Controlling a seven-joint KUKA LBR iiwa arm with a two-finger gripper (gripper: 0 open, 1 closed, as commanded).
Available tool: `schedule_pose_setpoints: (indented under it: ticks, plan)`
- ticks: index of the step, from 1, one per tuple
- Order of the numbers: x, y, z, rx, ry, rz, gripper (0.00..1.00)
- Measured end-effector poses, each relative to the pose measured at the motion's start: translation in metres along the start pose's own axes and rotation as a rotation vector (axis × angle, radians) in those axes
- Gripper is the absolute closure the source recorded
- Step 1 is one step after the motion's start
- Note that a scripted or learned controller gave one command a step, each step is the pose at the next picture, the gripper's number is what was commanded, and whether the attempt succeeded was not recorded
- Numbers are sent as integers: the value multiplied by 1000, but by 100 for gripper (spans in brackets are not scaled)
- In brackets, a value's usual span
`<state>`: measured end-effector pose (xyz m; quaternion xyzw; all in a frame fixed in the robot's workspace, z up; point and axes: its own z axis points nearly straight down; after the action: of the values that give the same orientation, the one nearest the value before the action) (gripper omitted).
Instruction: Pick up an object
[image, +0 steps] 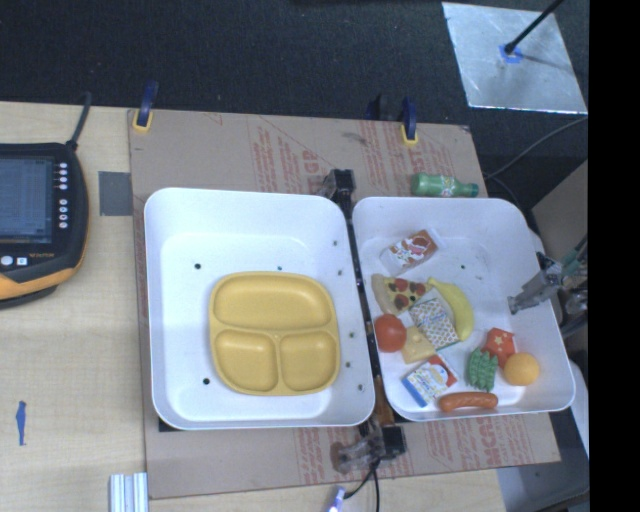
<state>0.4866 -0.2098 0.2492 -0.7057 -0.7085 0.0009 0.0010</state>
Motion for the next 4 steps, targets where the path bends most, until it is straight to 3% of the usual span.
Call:
schedule_pose_setpoints:
  ticks: [1, 2, 3, 4]
  plan:
    - [4, 86, 57, 1, -1, -2, 0]
    - [37, 55, 72, 2, -1, -2, 0]
    - [48, 74, 154, -5, -1, 0, 0]
    - [48, 75, 143, -6, 0, -4, 100]
